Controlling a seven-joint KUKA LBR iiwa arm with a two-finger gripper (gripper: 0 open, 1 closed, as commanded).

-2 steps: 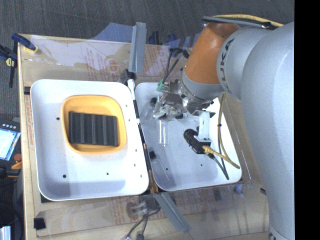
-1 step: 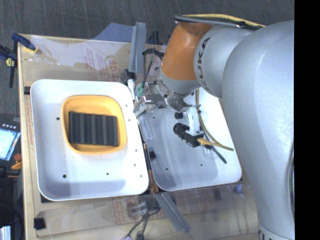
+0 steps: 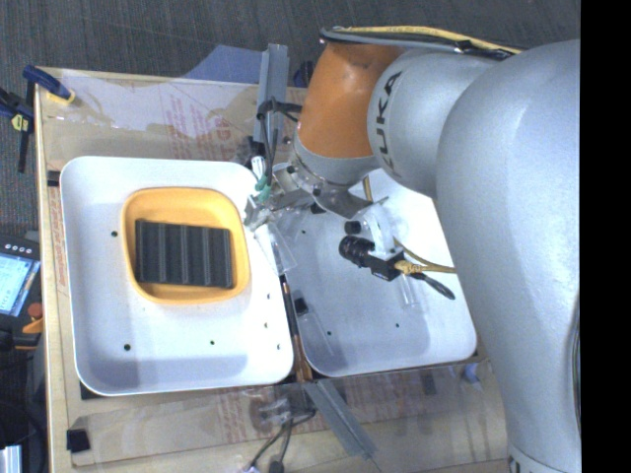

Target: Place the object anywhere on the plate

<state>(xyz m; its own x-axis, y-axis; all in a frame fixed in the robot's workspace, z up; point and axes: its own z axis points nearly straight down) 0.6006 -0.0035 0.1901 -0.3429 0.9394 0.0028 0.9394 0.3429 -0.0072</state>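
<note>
A yellow plate (image 3: 183,208) with rounded corners lies in the left white bin (image 3: 99,353). A dark grey ridged block (image 3: 185,254) rests flat on the plate and covers most of its middle. My gripper (image 3: 266,207) hangs over the seam between the two bins, just right of the plate's upper right corner and apart from the block. Nothing can be made out in its grasp. The grey arm with its orange band (image 3: 340,101) reaches in from the right and hides much of the right bin (image 3: 394,343).
A black connector with a yellow cable (image 3: 380,259) hangs from the wrist over the right bin. A blue clamp (image 3: 47,81) sits at the bench's top left corner. A small screen (image 3: 15,282) stands off the bench's left edge.
</note>
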